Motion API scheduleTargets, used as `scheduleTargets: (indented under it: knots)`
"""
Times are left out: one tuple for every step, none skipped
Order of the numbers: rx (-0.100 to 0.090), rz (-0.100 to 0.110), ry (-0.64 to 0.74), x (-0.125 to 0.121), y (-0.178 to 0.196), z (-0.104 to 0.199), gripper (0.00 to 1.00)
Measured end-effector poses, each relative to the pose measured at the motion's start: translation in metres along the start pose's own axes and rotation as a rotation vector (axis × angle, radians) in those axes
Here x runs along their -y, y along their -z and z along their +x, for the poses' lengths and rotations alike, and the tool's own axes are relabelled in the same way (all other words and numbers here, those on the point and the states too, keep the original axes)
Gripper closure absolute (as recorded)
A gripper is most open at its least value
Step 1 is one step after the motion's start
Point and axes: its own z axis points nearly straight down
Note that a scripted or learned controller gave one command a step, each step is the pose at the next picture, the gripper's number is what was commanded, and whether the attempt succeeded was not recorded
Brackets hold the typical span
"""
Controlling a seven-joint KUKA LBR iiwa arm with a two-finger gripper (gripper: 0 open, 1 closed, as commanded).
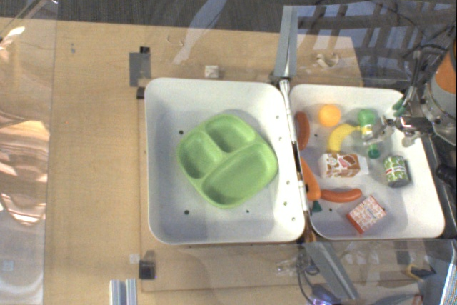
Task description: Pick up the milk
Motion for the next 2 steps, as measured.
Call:
scheduleTargets:
  knots:
    - [-0.001, 0.003, -0.151, -0.042, -0.088, 0.07, 0.0]
    - [-0.005, -0.036, -0.231, 0.007, -0.121, 0.047, 0.0]
